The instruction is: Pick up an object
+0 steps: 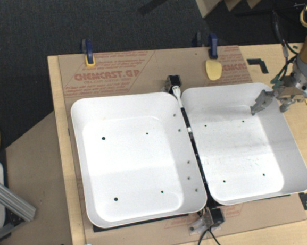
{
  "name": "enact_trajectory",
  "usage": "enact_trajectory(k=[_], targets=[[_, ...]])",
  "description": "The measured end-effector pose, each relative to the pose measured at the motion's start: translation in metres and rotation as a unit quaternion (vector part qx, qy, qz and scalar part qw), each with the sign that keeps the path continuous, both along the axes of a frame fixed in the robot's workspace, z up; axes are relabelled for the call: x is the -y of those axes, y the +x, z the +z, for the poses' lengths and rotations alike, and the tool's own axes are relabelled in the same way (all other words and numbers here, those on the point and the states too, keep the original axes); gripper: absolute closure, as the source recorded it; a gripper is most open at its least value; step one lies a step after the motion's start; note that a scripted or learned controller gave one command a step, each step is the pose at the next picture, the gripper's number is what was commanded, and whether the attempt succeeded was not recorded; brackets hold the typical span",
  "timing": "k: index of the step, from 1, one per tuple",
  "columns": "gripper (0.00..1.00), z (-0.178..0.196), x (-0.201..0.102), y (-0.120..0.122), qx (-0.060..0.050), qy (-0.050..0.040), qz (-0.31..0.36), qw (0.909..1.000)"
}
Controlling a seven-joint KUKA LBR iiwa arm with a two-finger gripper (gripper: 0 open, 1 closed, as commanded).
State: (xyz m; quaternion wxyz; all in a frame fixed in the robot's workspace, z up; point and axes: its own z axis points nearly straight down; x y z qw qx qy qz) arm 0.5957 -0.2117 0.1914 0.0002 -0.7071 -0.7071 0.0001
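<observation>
My gripper [269, 107] hangs over the far right corner of the right bin [287, 185]. It is open, with its two grey fingers spread apart and only white bin floor showing between them. A small pale yellow object [213, 70] lies on the cardboard beyond the right bin's far rim, just below a blue clamp [213, 44]. It sits to the left of the gripper and further back, well apart from it.
The left bin [85, 168] lies beside the right one, with a black strip [189, 137] between them. A second blue clamp [88, 50] holds the cardboard at the back left. Cables run by the arm at the right edge.
</observation>
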Motion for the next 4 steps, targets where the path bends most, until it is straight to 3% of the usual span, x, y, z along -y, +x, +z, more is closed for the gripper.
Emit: enact_trajectory(k=[1,2,3,4], targets=[[0.00,0.216,0.013,-0.005,0.008,-0.0038,0.000,1.0000],[1.00,0.218,0.012,-0.005,0.003,-0.0025,0.001,1.0000],[1.00,0.107,-0.063,0.013,-0.005,0.0024,0.004,1.0000],[1.00,0.047,-0.136,0.073,0.001,0.0006,0.004,1.0000]])
